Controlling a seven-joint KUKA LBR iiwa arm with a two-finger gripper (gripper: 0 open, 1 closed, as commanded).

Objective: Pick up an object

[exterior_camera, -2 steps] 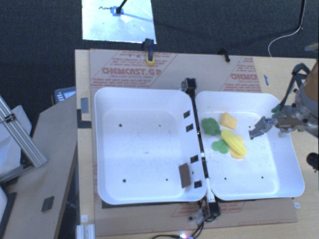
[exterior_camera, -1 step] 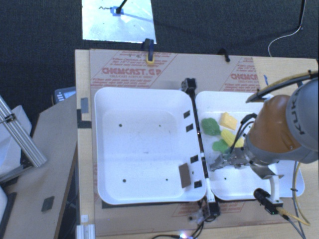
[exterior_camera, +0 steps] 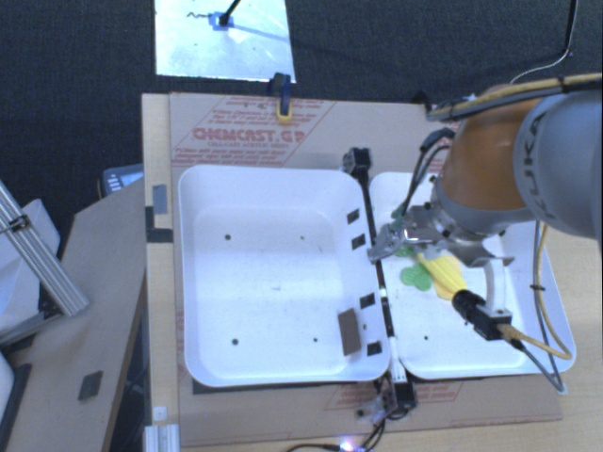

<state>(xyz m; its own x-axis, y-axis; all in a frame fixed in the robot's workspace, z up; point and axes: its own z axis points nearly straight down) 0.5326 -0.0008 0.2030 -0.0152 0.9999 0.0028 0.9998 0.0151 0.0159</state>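
In the right bin (exterior_camera: 471,351) lie a yellow oblong object (exterior_camera: 445,273) and a small green object (exterior_camera: 412,276), side by side near the bin's middle. My gripper (exterior_camera: 388,244) hangs over the right bin's left rim, just up and left of the green object. The grey arm with its orange band (exterior_camera: 485,163) covers the far part of that bin. A brown flat block (exterior_camera: 349,331) rests in the left bin (exterior_camera: 273,252), near its front right corner.
Black clips (exterior_camera: 358,217) run along the divide between the two bins. A black connector with a yellow cable (exterior_camera: 485,320) hangs from the arm over the right bin. A metal plate (exterior_camera: 222,26) lies beyond the bench.
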